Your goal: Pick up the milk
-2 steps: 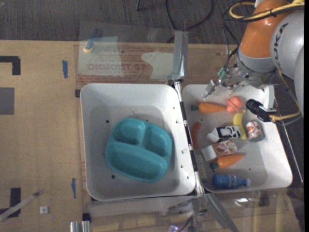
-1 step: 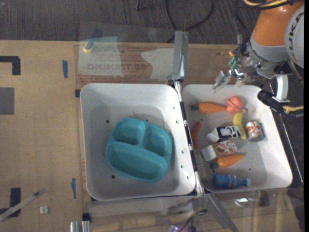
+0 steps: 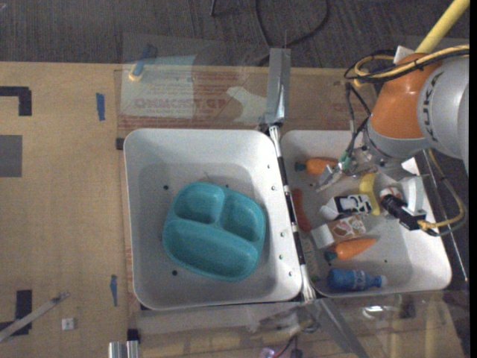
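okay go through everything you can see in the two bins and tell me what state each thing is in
teal divided plate: flat in the left bin, nothing on it.
milk carton: lying on its side in the right bin, not gripped.
carrot: lying flat beside the milk carton.
blue bottle: lying on its side.
orange piece: lying near the far wall.
gripper: above the right bin, holding nothing visible.
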### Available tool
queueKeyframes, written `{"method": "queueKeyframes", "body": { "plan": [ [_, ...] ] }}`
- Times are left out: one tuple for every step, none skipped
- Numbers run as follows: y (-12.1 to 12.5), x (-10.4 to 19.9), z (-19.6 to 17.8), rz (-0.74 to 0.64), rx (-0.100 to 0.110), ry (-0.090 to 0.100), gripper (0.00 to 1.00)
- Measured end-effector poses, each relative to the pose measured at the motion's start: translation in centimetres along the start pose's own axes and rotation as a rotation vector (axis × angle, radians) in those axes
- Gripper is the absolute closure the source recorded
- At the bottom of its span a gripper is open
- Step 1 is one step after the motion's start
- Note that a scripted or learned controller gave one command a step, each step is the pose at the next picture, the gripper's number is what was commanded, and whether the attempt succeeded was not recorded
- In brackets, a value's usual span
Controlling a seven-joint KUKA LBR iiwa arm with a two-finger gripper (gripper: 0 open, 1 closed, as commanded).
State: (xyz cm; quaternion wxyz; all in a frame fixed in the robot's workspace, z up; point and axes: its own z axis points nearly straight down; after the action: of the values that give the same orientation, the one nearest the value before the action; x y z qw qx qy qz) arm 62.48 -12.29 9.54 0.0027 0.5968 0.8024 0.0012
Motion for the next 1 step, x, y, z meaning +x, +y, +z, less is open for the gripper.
{"method": "queueKeyframes", "body": {
  "plan": [
    [-2.46,0.66,-2.68,0.021,0.004,0.003,0.0]
  ]
}}
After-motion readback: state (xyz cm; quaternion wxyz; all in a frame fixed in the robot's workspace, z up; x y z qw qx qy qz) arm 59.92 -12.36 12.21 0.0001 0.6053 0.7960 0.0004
